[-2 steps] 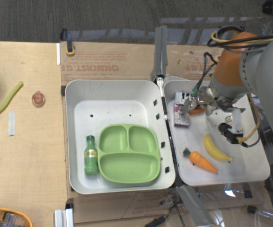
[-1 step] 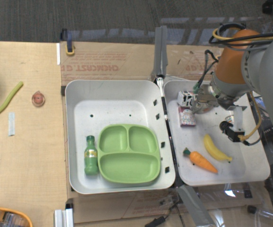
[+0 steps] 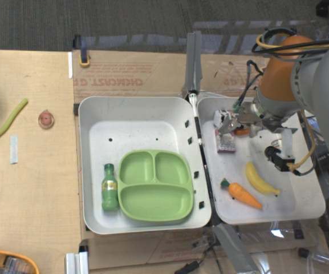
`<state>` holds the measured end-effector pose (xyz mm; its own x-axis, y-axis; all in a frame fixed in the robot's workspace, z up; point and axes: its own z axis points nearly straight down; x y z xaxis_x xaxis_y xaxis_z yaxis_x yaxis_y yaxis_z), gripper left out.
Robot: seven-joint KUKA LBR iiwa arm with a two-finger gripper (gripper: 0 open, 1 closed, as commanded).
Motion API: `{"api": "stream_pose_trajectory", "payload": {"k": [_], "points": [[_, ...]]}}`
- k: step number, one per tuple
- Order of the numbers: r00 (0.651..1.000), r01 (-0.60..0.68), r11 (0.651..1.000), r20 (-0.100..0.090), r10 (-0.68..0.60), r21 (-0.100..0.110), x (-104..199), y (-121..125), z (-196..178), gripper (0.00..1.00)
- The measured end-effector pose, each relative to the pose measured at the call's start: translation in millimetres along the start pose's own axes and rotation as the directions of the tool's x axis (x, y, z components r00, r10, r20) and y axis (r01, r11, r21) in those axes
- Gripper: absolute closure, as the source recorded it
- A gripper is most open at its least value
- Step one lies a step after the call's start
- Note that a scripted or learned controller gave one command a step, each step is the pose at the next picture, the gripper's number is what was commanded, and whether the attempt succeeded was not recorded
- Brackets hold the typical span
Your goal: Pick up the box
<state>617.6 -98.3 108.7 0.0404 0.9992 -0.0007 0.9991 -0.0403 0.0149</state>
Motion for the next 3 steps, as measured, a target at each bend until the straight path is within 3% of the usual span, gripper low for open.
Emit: {"api": "stream_pose_trajectory", "payload": {"k": [1,2,3], "points": [[0.995,0.104,0.995,0.001,-0.104,0.001,4.9,-16.4,10.2,0.0],[0.995,0.103,0.995,0.001,-0.103,-0.001,4.2,-15.5,-0.1,1.0],[0.995,0.103,0.995,0.001,-0.103,-0.001,4.1,-15.5,-0.1,0.0]]}}
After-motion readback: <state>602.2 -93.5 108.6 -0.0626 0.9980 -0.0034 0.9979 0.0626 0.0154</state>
